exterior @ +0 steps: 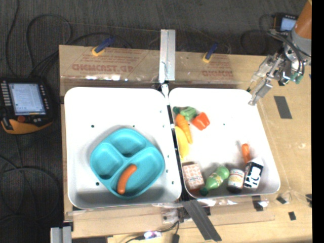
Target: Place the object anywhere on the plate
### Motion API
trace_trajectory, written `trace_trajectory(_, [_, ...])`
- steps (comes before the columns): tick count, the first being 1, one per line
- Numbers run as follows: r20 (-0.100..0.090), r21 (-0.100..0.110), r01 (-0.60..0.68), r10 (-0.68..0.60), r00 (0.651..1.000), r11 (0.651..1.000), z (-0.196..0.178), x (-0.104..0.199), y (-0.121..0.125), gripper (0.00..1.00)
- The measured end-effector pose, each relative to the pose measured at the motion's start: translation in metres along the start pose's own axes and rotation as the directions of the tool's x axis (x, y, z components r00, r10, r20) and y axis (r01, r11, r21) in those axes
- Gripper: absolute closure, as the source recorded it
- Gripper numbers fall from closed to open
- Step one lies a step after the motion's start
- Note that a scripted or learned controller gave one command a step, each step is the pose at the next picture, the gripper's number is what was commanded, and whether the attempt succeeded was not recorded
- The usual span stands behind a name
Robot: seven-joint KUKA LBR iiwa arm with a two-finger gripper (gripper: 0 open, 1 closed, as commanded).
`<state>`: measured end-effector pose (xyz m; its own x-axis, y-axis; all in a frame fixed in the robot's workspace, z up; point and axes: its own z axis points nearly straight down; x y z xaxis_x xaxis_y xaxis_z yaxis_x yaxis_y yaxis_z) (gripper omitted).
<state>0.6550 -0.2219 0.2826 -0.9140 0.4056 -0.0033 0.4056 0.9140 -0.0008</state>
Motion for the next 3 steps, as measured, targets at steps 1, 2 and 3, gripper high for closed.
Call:
trace_trajectory(1, [0.000,-0.001,0.145,-0.145,0.989,0.989,0.023,-0.001,0.001,0.00])
trace_trajectory(2, [0.001,0.000,0.263,-0.263,0.965,0.965,0.027,-0.003,0.002,0.00])
trace_trajectory(3, [0.001,-0.004,0.206,-0.206,0.979,0.979,0.087,-0.004,0.003,0.00])
